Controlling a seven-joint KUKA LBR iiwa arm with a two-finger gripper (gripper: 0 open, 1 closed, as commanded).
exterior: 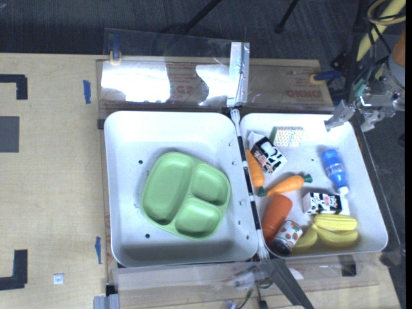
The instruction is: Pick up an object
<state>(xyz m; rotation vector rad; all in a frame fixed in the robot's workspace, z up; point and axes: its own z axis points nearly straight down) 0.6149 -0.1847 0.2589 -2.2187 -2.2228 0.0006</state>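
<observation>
We see the gripper [353,113] at the upper right corner of the right-hand shallow white bin [370,172], above its rim; whether the fingers are spread or pressed together we cannot tell. Nothing shows between them.

Nearest below the gripper lies a blue plastic bottle with a white cap [335,167], cap toward the near side, well apart from the fingers. Left of the gripper, by the far wall, sits a small white and green speckled block [287,136]. Beside it a black and white printed carton [267,154] leans by the divider, with a slim orange carrot [255,172] along that edge. A second orange carrot with a green tip [287,184] lies slantwise mid-bin. Below it: a large red-orange tapered vegetable [277,212], a small printed can [288,235], a cow-patterned white carton [324,203], and a yellow banana bunch [331,230] in the near corner.

Things crowd the near half of this bin; bare floor shows along the far wall and the right side.

The left-hand shallow white bin [122,172] holds a green plastic divided plate [186,193], with open room all round it. Both bins rest on a wooden table [45,185].
</observation>
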